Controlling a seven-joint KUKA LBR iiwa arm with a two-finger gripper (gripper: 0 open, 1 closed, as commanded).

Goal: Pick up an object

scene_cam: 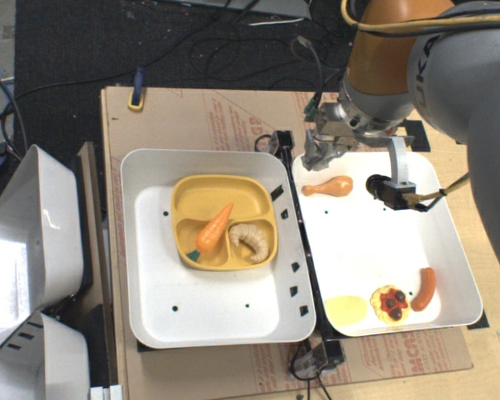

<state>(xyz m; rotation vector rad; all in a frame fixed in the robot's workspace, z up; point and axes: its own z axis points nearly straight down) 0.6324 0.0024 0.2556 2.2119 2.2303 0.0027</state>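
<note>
Jaws first: spread or pressed together, I can't tell, because the wrist body hides them from above. My gripper (pixel 317 160) hangs over the far left corner of the right bin (pixel 454 248). The drumstick (pixel 329 187) is my likeliest pick. It lies on the bin floor just to the near side of me, close but apart. Its long axis runs left to right, thin bone end to the left and fat end to the right, so I judge a short drop toward the near side and a closing line across that axis would suit. Room is tight on two sides: the bin's far wall is right behind me, and its left wall, alongside the left bin (pixel 146 248), sits just beside the bone end. To the right and near side the floor is bare. The sausage (pixel 423 289), the red-topped tart (pixel 391 302) and a yellow disc (pixel 347 309) lie well apart at the near edge. The carrot (pixel 215 227) sits on the yellow plate (pixel 192 194) in the other bin, further off.
</note>
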